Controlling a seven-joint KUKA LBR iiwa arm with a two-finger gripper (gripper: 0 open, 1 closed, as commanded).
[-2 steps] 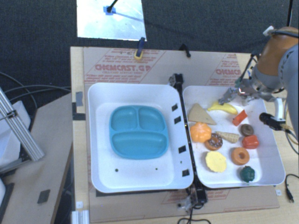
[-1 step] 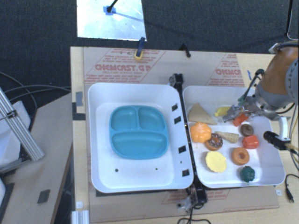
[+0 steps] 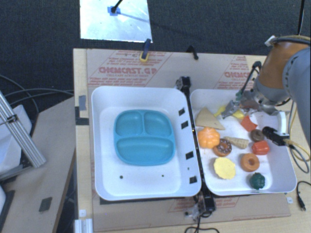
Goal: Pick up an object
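Begin at the near edge of the right bin [image 3: 282, 171]. A green piece [image 3: 257, 180] sits at 5 o'clock. Just behind it are a yellow disc [image 3: 224, 168] and an orange ring [image 3: 250, 162], close together but apart. None of these is under the tool, so they pose little risk yet.

Further in, the pieces crowd together. The tool [image 3: 236, 104] hangs at about 12 o'clock in that bin, right over a small yellow piece [image 3: 232, 113], which looks like the object to take. You cannot tell whether the tool is wide or narrow, nor whether it has hold of anything. A tan wedge [image 3: 208, 118] lies just beside the yellow piece at its 9 o'clock, and a red piece [image 3: 248, 124] lies at its 4 o'clock.

I judge three main risks for you:
- The tool could catch the wedge's edge along with the yellow piece.
- It could knock the red piece aside.
- The small yellow piece could slip out as the tool closes.

The bin's far wall is also near, so a descent that drifts toward 12 o'clock may strike it.

The left bin [image 3: 107, 174] holds a blue plate [image 3: 144, 137], well apart from all this.

Beyond the bins, the brown sheet [image 3: 160, 64] on the bench [image 3: 79, 81] reads "CHEMCAST GP" in red at 11 o'clock. A second red print at 1 o'clock is too blurred to read whole.
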